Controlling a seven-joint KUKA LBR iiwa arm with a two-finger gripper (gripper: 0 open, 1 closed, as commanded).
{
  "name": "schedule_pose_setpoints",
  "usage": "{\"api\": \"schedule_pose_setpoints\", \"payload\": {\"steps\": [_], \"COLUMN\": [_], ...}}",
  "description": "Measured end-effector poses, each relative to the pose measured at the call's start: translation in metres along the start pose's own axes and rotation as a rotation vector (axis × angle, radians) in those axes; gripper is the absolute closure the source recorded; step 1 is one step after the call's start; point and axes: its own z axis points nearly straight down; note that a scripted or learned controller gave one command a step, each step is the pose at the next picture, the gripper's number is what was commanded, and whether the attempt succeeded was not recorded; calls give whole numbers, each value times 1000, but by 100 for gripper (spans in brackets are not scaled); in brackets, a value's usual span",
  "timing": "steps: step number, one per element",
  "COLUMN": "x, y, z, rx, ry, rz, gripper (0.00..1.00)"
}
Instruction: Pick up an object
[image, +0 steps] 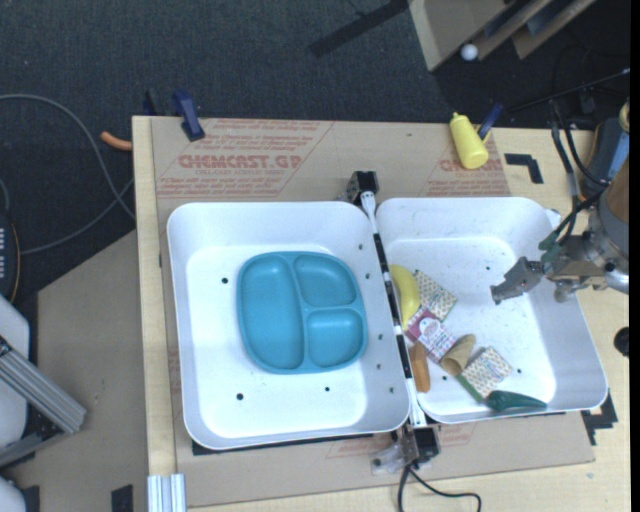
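Observation:
My gripper (541, 287) hangs over the right side of the right bin (560, 345), its fingers (510, 282) spread open with nothing between them. To its left and below, in the same bin, lie a yellow banana-shaped piece (405, 290), two patterned packets (436, 296) (428, 331), a brown cone (459, 350), a thin orange stick (421, 372), another patterned packet (486, 370) and a green item (516, 402). None of them touches the gripper.
The left bin (200, 300) holds a blue divided plate (300, 310). A yellow bottle (467, 141) and a blue clamp (187, 115) lie on the board behind the bins. A black divider (385, 290) runs between the bins.

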Motion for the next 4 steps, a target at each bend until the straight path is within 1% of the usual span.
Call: {"api": "schedule_pose_setpoints", "payload": {"steps": [1, 2, 3, 4], "x": [11, 22, -60, 2], "y": [-1, -10, 58, 148], "z": [176, 176, 155, 178], "rx": [-6, -10, -2, -1], "ry": [-1, -3, -2, 1], "rz": [1, 3, 1, -2], "gripper": [0, 0, 0, 0]}}
